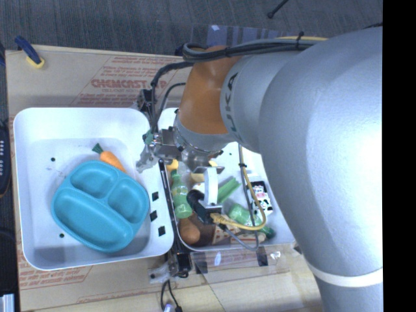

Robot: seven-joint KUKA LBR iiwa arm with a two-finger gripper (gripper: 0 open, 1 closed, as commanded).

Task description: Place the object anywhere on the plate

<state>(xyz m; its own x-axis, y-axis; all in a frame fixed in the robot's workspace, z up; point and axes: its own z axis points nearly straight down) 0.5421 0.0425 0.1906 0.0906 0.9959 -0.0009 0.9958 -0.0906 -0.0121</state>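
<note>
Reaching tool (190, 173): low inside the right bin (169, 117), down among the heap of small toy pieces; whether it is released or clenched cannot be told from this angle, and nothing is seen held in it.
Object (227, 189): by my judgement the green stick lying just beside the tool in the right bin, though the heap leaves the choice open.
Neighbours: a brown lump (190, 231) near the bin's front wall, with other green and yellow bits crowded close around.
Handling: it looks like moulded toy food, so probably light, stiff and rather slippery, and not fragile.
Where to hold: across the narrow middle of the stick, square to its length, so it cannot pivot or squirt out.
Plate (97, 207): blue, with compartments, lying in the left bin (26, 174), well apart from the tool.
Carrot (112, 159): orange, touching the plate's far rim.
Risk: crowded neighbours may be nudged or pinched along with the stick.
</note>
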